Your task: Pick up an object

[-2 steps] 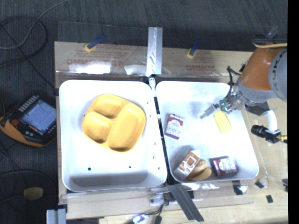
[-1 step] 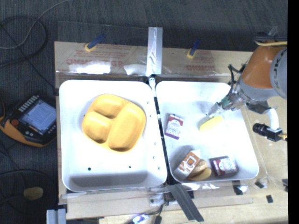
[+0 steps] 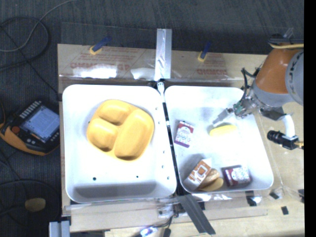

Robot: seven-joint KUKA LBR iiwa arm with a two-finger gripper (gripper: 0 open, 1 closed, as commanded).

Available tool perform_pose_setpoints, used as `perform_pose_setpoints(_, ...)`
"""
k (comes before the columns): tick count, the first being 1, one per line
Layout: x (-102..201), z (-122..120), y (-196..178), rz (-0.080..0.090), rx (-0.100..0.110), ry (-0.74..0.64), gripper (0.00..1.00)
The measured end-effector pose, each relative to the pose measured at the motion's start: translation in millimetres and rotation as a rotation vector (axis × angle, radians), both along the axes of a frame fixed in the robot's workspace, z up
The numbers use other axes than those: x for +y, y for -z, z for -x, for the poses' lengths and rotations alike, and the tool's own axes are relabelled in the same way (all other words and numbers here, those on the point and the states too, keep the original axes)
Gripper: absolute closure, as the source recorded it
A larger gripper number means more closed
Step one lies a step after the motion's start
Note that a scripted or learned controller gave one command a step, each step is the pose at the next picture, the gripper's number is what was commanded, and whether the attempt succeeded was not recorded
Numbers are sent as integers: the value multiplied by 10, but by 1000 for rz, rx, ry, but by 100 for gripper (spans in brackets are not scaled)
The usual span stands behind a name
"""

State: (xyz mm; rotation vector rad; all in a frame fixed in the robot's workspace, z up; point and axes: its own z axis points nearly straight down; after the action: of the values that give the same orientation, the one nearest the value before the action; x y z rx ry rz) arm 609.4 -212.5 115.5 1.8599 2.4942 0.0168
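Note:
The right bin (image 3: 256,147) holds several small items. A pale yellow piece (image 3: 223,130) lies near the bin's middle right. A red and white packet (image 3: 183,134) sits by the left wall. At the front lie an orange-brown packet (image 3: 201,174) and a dark red packet (image 3: 236,175). My gripper (image 3: 222,116) reaches in from the right, slanting down-left, with its tip just above and slightly left of the yellow piece. Nothing shows in its grasp.
The left bin (image 3: 79,181) holds a large yellow lumpy object (image 3: 120,128). A ridge (image 3: 166,132) divides the two bins. The arm's orange band (image 3: 274,73) stands over the right bin's far right corner. A handheld controller (image 3: 34,127) lies off the bench to the left.

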Motion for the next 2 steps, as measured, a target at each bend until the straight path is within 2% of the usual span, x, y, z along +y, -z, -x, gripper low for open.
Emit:
perform_pose_setpoints(1,231,394,251,1,15,-102,0)
perform_pose_setpoints(2,253,381,167,-5,16,-103,100)
